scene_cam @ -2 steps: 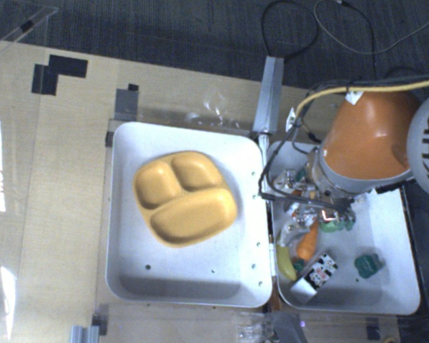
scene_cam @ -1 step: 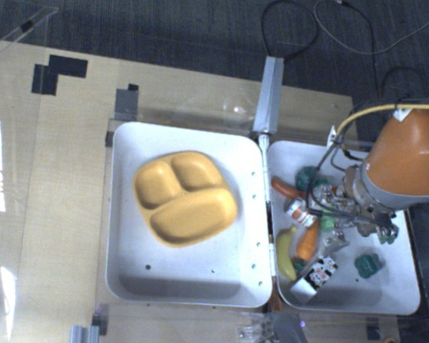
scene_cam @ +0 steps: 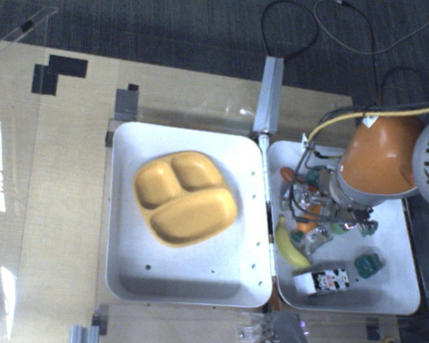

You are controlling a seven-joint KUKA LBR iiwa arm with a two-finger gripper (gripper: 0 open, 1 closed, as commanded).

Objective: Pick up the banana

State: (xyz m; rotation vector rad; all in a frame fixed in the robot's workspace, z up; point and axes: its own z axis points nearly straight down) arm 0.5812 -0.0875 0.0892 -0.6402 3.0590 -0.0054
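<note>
The yellow banana (scene_cam: 289, 244) lies in the right bin (scene_cam: 407, 297), against its left wall, partly under the arm's wrist. My gripper (scene_cam: 318, 213) hangs over the bin's middle, just up and right of the banana, below the orange band (scene_cam: 378, 155). Cables and the wrist body cover the fingertips.
A yellow three-compartment plate (scene_cam: 185, 197) sits in the left bin (scene_cam: 124, 268). In the right bin lie a dark green object (scene_cam: 368, 265), a small printed box (scene_cam: 326, 280) near the front wall, and small orange and green items (scene_cam: 305, 228) by the gripper.
</note>
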